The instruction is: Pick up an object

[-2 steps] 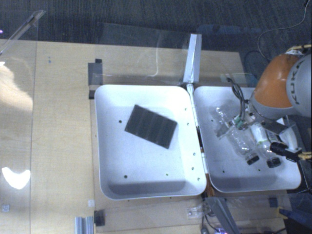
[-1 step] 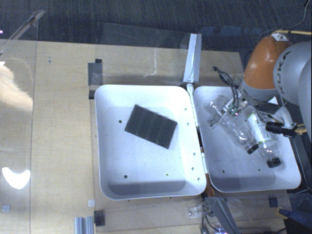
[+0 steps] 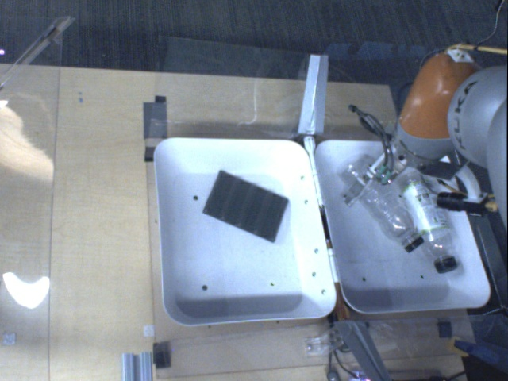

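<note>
Item: one grey arm [image 3: 476, 117] with an orange band, entering from three o'clock and reaching over the right bin [image 3: 357, 280]. Item: gripper [image 3: 379, 173], set low over the upper middle of that bin; whether it is parted or closed we cannot tell, since its outline merges with the clear plastic beneath it. Item: clear plastic bottle [image 3: 421, 213], lying on its side in the right bin, its length running from about eleven o'clock to five o'clock, a dark cap [image 3: 445, 263] at the five o'clock end; it lies just beside the gripper, toward four o'clock. Nothing shows it gripped. Item: dark rectangular pad [image 3: 245, 205], flat and tilted in the left bin [image 3: 182, 292], slightly toward twelve o'clock of that bin's centre, well apart from the arm. Note on handling: we judge the step to be the approach to a grasp on the bottle. To do it well, we would centre the gripper across the bottle's narrow width, not along its length, descend squarely, and close near the labelled middle, because a smooth round body will likely roll or squirt free under an off-centre pinch.
</note>
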